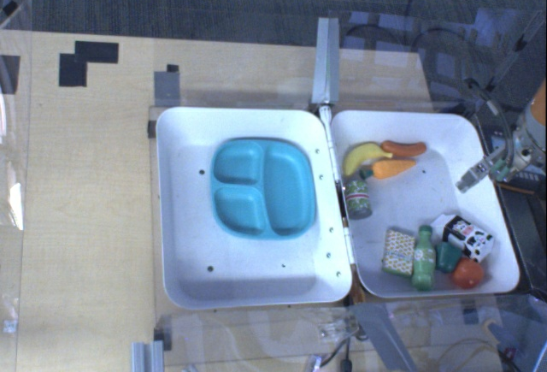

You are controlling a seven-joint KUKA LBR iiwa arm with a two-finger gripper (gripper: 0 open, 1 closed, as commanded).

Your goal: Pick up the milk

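The milk (pixel 467 236) is a small white carton with black cow patches, lying in the right bin (pixel 444 124) near its lower right corner. It sits between a teal cup (pixel 448 256) and the bin's right wall, with a red-orange piece (pixel 468 274) just below it. My gripper (pixel 472 178) hangs over the right bin's right side, above and apart from the milk, with nothing seen in it. The arm comes in from the right edge.
The right bin also holds a banana (pixel 359 158), a sausage (pixel 403 148), a carrot (pixel 393 168), a small jar (pixel 358 199), a patterned box (pixel 397 251) and a green bottle (pixel 423 257). In the left bin (pixel 184 191) lies a blue divided plate (pixel 261 187).
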